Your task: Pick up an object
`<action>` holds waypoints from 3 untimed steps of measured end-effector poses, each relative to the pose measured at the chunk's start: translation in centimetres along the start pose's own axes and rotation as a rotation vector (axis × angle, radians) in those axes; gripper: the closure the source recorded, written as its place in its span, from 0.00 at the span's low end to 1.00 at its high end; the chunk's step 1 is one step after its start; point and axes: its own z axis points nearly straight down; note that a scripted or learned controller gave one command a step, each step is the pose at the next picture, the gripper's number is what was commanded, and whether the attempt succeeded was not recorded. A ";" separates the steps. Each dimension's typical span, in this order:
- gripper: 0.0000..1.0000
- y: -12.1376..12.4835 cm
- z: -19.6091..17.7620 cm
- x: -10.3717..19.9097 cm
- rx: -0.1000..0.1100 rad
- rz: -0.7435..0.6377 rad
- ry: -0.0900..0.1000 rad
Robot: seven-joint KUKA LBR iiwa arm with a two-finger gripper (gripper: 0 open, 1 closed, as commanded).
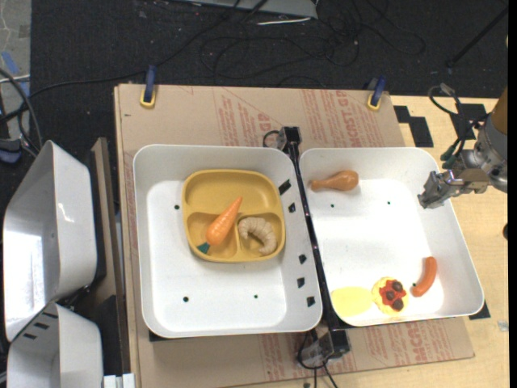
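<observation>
Cardboard-topped surface (242,115) on dark floor, cables behind. Pincer (436,191) sits at right bin's (380,217) right rim, nothing between its fingers; released or clenched, cannot tell. In that bin: drumstick (335,183) near top left, sausage (424,276) low right, pizza slice (391,294) just beside it, yellow disc (351,301) at bottom. Left bin (161,241) holds yellow divided plate (230,186) with carrot (224,221) and shrimp (259,233) in separate compartments.

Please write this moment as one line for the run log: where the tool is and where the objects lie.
tool: over right bin's right rim, holds nothing | left bin: carrot, shrimp in yellow plate | right bin: drumstick, sausage
</observation>
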 end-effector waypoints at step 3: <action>1.00 3.6 4.2 14.8 0.005 -0.001 0.002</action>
